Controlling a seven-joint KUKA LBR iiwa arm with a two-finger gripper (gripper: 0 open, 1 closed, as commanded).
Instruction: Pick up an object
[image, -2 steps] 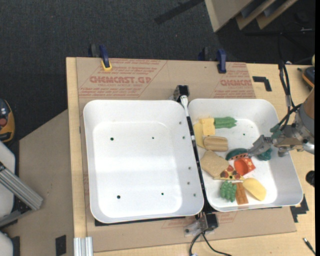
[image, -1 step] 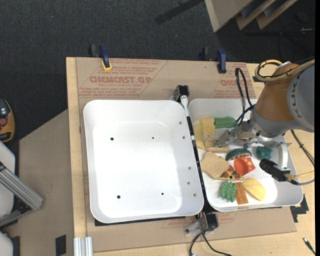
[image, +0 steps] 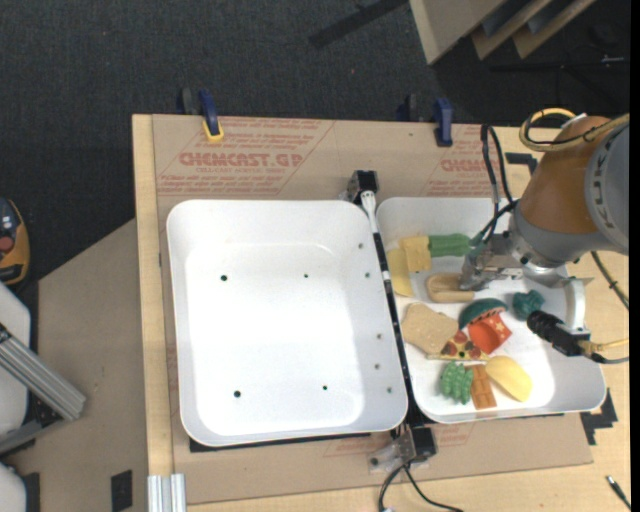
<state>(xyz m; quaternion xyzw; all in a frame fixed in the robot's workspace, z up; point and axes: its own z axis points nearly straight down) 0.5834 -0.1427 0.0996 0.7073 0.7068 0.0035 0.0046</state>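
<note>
The left bin (image: 270, 320) sits on the bench beside the right bin (image: 420, 212), which carries a jumble of toy food: a yellow block (image: 414, 254), a green piece (image: 449, 244), a tan cracker (image: 428, 328), a red piece (image: 489, 331) and a yellow lemon shape (image: 509, 378) (all lying close together). Further right, the gripper (image: 478, 268) hangs low over a pale stick (image: 447, 290) near the bin's middle; whether its pincer is apart or together, I cannot tell.
</note>
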